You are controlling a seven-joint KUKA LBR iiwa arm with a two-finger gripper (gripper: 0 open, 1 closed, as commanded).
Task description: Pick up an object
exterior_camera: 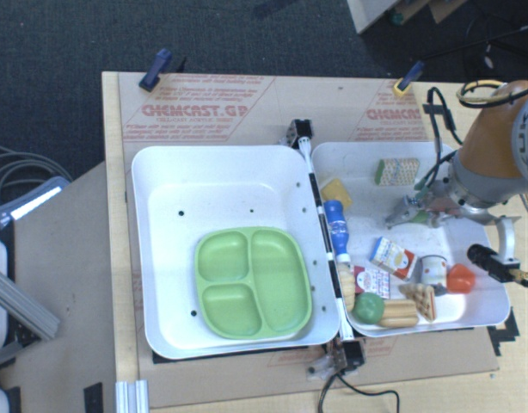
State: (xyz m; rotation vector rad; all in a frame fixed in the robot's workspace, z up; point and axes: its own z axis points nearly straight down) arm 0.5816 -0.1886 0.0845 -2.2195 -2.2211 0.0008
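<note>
Down at the near edge, a black clamp (346, 354) with its cable pins the two bins together where they meet. Just above it sits the near row of the right bin (496, 304): a green ball (369, 306), a tan bread roll (399, 315), a waffle-like piece (424, 299) and an orange-red item (461, 277), all packed close. Behind them lie a small carton (391, 256) and a blue-and-white tube (336, 228) hugging the left wall, with a yellow piece (335, 190) and a green sponge (396, 171) at the far end.

The left bin (152, 231) carries just a green divided plate (251, 280).

The arm comes in from the right, and the claw (410, 215) hangs low over the middle of the right bin, over bare white floor between the sponge and the carton. I cannot tell whether the claw is apart or together; nothing is visibly in it.

So the pick is yet to be made. My read: the carton and the sponge are the nearest targets, each standing a little apart from its neighbours. Centre squarely over one, descend straight, and steer clear of the crowded near row, where a close could shove two items at once.
</note>
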